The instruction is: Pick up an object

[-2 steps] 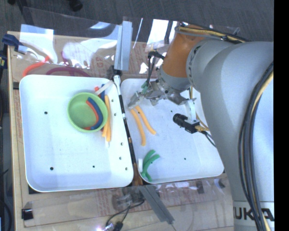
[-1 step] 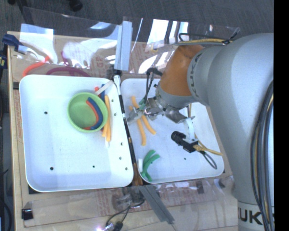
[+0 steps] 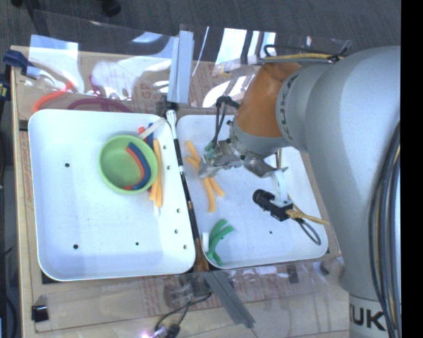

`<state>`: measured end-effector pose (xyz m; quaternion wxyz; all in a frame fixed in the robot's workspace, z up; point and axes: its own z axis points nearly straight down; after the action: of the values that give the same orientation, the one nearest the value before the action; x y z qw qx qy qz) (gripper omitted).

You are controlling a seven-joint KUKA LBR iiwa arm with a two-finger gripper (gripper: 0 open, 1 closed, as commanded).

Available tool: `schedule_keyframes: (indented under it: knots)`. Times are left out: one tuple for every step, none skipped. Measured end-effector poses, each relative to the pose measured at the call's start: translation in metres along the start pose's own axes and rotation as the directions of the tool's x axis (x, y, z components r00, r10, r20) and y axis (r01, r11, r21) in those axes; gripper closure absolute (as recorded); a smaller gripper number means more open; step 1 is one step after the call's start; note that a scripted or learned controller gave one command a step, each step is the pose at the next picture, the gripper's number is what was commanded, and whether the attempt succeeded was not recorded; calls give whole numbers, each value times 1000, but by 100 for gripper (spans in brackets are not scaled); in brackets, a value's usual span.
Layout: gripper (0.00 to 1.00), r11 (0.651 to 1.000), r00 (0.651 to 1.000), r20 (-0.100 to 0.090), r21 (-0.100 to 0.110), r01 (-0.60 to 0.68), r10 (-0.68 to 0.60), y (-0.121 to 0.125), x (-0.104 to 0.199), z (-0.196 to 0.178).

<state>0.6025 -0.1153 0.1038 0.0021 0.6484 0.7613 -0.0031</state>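
Orange sticks [image 3: 211, 189], the likeliest pick, lie scattered in the right bin [image 3: 296, 252] under and beside the gripper [image 3: 215, 162]; I cannot tell how far open it is, and nothing is visibly in its hold. Thin and flat on the floor, they could slip free or get shoved aside by a closing grasp. I count roughly four here, two green curved pieces [image 3: 220, 232], and in the left bin [image 3: 56, 245] one green bowl [image 3: 120, 167] with about two stray sticks [image 3: 157, 185] beside it.
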Motion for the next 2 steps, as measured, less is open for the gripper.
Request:
schedule_keyframes:
  knots:
    - [0,1000,1000,1,0,1,-1,0,0,0]
    - [100,1000,1000,2,1,6,-6,0,0,-10]
